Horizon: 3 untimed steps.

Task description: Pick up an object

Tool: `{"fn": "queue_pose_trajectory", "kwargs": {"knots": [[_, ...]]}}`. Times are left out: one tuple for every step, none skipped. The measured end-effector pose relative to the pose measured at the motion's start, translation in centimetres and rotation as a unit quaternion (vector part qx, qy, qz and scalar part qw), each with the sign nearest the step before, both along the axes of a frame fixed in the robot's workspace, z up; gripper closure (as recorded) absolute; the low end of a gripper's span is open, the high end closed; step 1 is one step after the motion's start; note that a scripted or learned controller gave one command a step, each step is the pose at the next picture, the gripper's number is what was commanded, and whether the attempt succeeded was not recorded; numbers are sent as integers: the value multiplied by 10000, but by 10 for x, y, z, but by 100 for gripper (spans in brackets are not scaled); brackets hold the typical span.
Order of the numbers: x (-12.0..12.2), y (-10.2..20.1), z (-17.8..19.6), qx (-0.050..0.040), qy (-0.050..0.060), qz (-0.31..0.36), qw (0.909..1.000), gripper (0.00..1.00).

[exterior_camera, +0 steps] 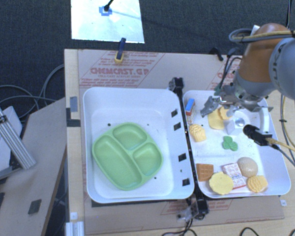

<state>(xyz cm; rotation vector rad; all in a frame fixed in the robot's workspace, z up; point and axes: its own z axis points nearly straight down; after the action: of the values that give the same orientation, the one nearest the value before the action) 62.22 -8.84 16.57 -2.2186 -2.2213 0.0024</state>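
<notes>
Dark carpeted floor (29, 28) surrounds the bench (137, 65); a pale sheet (107, 14) lies beyond it.

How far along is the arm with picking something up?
Done: the gripper is low in the right bin, over the yellow piece. In hand: nothing visibly lifted. Left: the grasp and lift. The green tray sits in the left bin.

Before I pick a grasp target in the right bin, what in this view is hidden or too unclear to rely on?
- Tool: its fingertips blur into the yellow piece below; grip state unreadable.
- Right bin: the part under the wrist is covered by the arm.
- Small blue item by the divider: too small to identify.
- Pink-and-white piece: partly overlapped by the beige round piece and yellow disc.
</notes>
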Motion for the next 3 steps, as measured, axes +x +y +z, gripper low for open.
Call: {"fn": "queue_pose_trajectory", "kwargs": {"knots": [[-3,-4,-62,2,5,-2,10000,0],[1,-3,-76,4,-56,-6,10000,0],[3,-3,-63,0,-103,-3,9999,100]]}}
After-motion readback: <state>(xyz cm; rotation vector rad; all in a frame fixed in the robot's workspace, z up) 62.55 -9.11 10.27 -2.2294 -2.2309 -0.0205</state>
